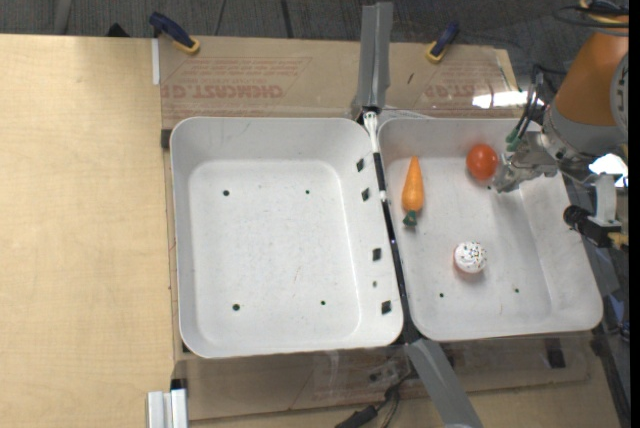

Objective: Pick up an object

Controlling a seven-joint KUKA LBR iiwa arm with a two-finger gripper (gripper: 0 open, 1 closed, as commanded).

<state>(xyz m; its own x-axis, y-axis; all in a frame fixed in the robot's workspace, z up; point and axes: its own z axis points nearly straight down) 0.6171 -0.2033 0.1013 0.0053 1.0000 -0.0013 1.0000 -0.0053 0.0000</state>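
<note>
- Left bin [200, 216]: shallow, white, rounded corners; its floor shows a few small dark dots near the corners; its right rim runs alongside the right bin's left rim, joined by small black clips [380, 226] down the seam.
- Right bin [540, 306]: shallow, white; holds all three loose items, each apart from the others; broad bare floor across its near half and along its right side.
- Toy carrot [412, 187]: orange body, green stub at the near end; lies lengthwise close beside the right bin's left rim, in the far half.
- Red tomato-like ball [481, 161]: round, red-orange; sits at the far end of the right bin, just beside the gripper, to its left; no finger is seen around it.
- White speckled ball [470, 257]: round, white with dark flecks; rests near the bin's middle, well clear of every rim.
- Gripper [509, 178]: low over the far right part of the right bin, tip just right of the red ball; whether the fingers are apart or together cannot be told at this size; nothing seen between them.
- Arm [590, 91]: grey with an orange band; enters over the right bin's far right corner.
- Bench surround: cardboard sheet [260, 81] beyond the bins, held by two blue-and-orange clamps [172, 31]; pale wooden top [80, 216] to the left; grey upright bar [375, 56] at the far end of the seam.
</note>
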